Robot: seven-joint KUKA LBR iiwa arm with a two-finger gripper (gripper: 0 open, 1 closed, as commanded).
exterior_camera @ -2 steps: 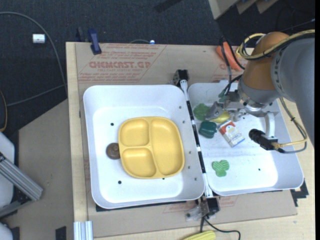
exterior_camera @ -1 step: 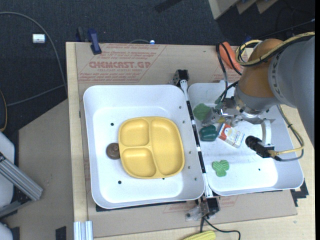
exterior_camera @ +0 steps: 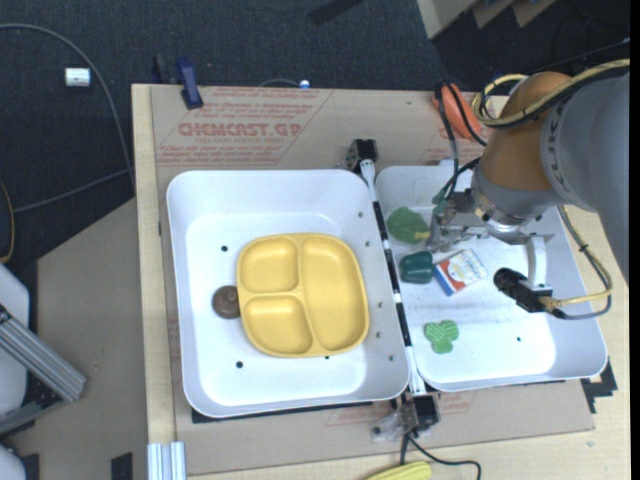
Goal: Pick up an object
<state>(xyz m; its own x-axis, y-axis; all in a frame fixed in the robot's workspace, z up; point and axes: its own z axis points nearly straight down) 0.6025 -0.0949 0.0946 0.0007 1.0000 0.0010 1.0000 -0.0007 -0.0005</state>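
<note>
Gripper (exterior_camera: 447, 230) low in right bin (exterior_camera: 520, 353) — finger spread hidden, cannot tell. Round green object (exterior_camera: 406, 224) just beside it, teal block (exterior_camera: 416, 266) and small card (exterior_camera: 459, 271) just below. Centre over one item only — descend straight, avoid bin wall.

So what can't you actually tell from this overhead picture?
- The hand: the arm's wrist covers it from above, so whether it grips anything is hidden.
- The brown round object in the left bin: the yellow divided plate covers part of it, so its identity is unclear.
- The small red, white and blue packet in the right bin: its print is too small to read.
- The green leafy toy: too small to name exactly.
</note>
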